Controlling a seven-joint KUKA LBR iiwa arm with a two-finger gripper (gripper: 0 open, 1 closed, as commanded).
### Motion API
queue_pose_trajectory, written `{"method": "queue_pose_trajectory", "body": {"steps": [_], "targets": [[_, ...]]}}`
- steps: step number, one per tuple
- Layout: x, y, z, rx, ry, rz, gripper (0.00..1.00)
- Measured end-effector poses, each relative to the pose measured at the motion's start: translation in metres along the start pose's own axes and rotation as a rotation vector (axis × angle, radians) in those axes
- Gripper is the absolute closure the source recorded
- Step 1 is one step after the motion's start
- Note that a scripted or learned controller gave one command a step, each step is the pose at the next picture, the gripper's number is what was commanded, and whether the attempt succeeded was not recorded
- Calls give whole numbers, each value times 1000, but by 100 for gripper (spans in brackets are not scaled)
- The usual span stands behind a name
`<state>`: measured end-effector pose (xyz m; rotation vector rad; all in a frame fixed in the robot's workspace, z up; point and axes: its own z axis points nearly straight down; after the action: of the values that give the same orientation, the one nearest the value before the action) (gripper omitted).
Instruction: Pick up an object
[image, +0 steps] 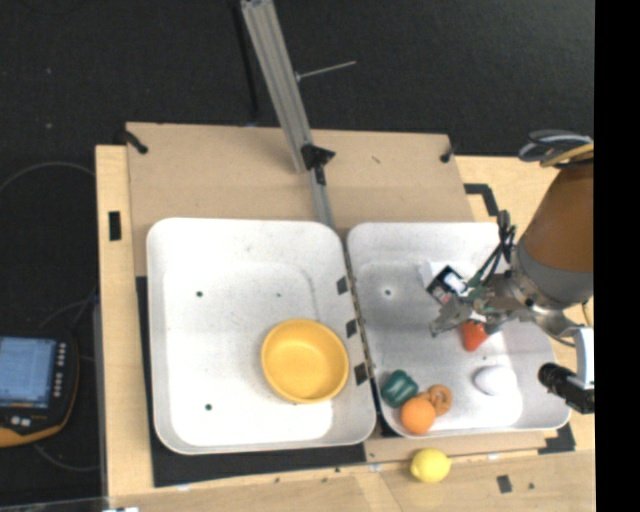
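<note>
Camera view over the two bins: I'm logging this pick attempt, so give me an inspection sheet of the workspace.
Surface: bench bearing left bin and right bin.
Job's things: yellow bowl in left bin; red object, white object, orange fruit, small orange piece, green object in right bin.
Clutter: lemon on the bench, outside the bins.
Grippers: claw over right bin, by the red object; grip unclear.
Cables: dark wires at the wrist.
Surroundings: handheld pendant at left; metal pole.
</note>
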<state>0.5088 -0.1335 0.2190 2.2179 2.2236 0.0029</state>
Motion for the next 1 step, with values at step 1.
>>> {"method": "queue_pose_trajectory", "body": {"steps": [1], "targets": [[0, 0, 0, -1, 0, 3, 0]]}}
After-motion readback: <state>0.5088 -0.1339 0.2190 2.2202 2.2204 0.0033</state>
